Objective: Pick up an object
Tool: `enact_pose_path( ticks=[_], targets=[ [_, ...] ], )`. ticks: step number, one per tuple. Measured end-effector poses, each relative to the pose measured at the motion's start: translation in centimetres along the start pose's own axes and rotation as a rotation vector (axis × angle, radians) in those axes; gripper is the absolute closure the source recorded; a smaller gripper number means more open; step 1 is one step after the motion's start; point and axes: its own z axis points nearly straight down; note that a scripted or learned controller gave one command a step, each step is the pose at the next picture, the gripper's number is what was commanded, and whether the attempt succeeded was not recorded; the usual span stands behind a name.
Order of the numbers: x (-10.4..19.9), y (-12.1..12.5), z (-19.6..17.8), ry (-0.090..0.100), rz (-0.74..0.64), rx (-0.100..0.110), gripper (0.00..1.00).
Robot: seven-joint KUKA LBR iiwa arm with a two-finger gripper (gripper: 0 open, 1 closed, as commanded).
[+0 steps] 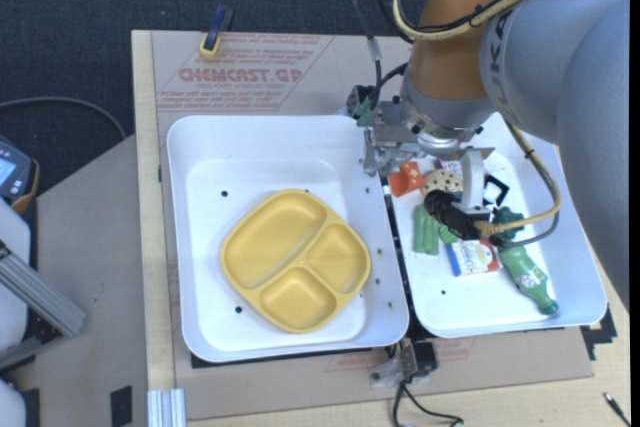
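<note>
My gripper [390, 160] hangs low over the far left corner of the right bin [560, 310], close to the wall between the two bins. Just beside it lies a small red object [407, 181], with a pale spotted object [443, 180] to its right. Nearer the front lie a green ridged piece [428, 234], a small blue, white and red box [472, 258] and a green bottle [528, 278]. The arm's wrist hides the far part of this bin.
The left bin [190, 165] holds a yellow divided tray [295, 260]. A blue and yellow clip [214, 32] lies on the cardboard sheet [245, 75] behind the bins. The grey arm covers the upper right.
</note>
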Motion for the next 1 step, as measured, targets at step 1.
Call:
enact_pose_path(
  ticks=[1],
  targets=[
    [0.21,0.29,-0.17,0.000,0.000,-0.001,1.00]
  ],
)
